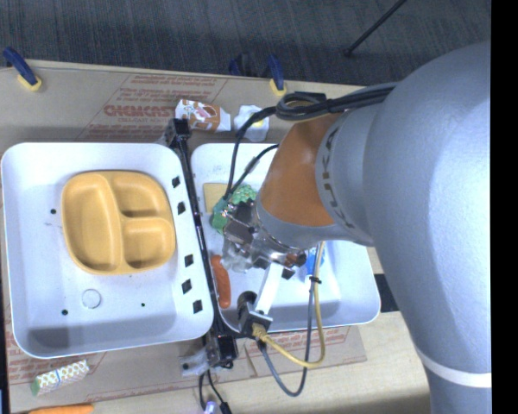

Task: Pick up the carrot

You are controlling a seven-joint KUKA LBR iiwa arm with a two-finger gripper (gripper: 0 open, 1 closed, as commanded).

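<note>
In the right bin (356,304), carrot (222,281) (cardboard (121,89) beneath)

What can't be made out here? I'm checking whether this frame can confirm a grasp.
- Gripper: the wrist hardware and arm above it cover the tips in the camera view, so open or shut can't be told.
- Carrot: partly hidden under the gripper; contact unclear.
- Right bin: mostly covered by the arm.

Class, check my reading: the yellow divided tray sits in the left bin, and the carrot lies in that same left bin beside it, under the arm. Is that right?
Not quite. The yellow divided tray does sit in the left bin, but the carrot lies in the right bin, close to its left wall, below the arm's gripper. The camera view shows this.
</note>
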